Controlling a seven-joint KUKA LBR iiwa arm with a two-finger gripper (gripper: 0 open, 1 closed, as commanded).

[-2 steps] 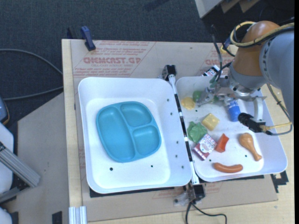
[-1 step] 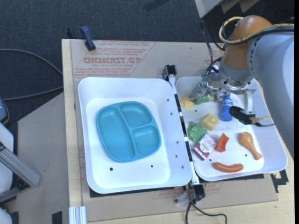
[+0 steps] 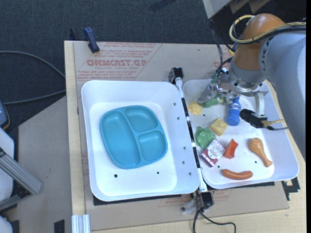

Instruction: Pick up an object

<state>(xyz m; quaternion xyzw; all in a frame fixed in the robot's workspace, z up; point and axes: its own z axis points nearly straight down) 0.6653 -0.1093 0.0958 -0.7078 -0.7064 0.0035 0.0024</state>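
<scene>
Green object (image 3: 212,101) right under the gripper (image 3: 217,92), grip state impossible to tell.

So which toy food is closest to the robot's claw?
The green toy at the right bin's top, right beside the gripper. The sausage and drumstick lie farther down.

1. Two shallow white bins sit side by side on the worktop (image 3: 121,62).
2. The left white bin (image 3: 92,96) holds a blue three-compartment plastic tray (image 3: 133,136).
3. The right white bin (image 3: 286,164) holds a blue bottle (image 3: 234,113) at the back, a yellow block (image 3: 218,126) mid-bin, and an orange toy sausage (image 3: 237,174) at the front.
4. A tan toy drumstick (image 3: 260,151) lies to the right, behind the sausage.
</scene>
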